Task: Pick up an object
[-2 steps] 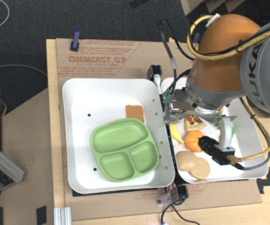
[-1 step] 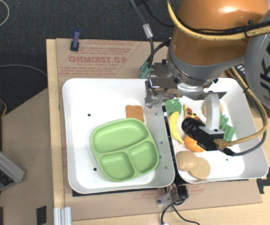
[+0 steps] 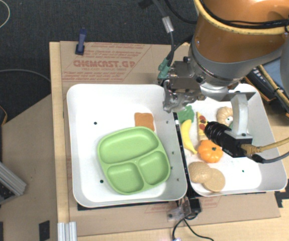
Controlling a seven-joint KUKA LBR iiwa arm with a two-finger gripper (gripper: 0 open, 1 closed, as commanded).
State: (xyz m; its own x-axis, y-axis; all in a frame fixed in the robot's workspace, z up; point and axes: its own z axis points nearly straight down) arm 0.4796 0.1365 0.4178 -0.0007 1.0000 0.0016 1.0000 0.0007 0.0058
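Gripper (image 3: pixel 177 100): metal, finger state cannot be told (obscured by wrist).
Tray (image 3: pixel 133 159): smooth green plastic, 3 compartments.
Pumpkin (image 3: pixel 210 151): round, orange.
Banana (image 3: pixel 186 136): curved, yellow.

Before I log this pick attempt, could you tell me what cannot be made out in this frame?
- Gripper: in the camera view the wrist housing covers its fingers, so their state and any grasp are unreadable.
- Right bin: the arm hides its far corner.
- Green item beside the banana: partly under the gripper, shape unclear.
- Pale object: half hidden behind the black bracket, identity uncertain.
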